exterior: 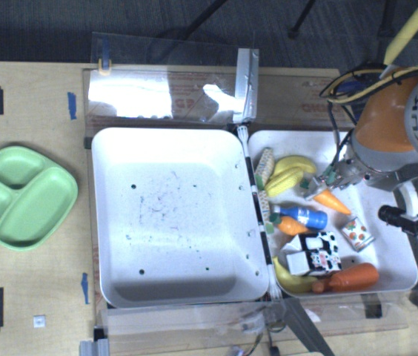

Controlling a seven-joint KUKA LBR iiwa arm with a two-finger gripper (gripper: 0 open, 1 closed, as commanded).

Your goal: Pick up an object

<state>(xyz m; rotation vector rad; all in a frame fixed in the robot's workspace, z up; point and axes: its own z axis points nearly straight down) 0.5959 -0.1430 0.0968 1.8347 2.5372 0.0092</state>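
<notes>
Just beside the jaws (333,175) lies an orange carrot (332,200)

Bins (113,150) white; bananas (290,173) yellow; carrot (333,201) orange; box (320,254) black-white, possibly cow-patterned; tray (20,196) green.

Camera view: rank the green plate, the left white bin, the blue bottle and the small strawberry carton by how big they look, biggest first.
1. Left white bin
2. Green plate
3. Blue bottle
4. Strawberry carton, though it looks close to the bottle in size
</notes>
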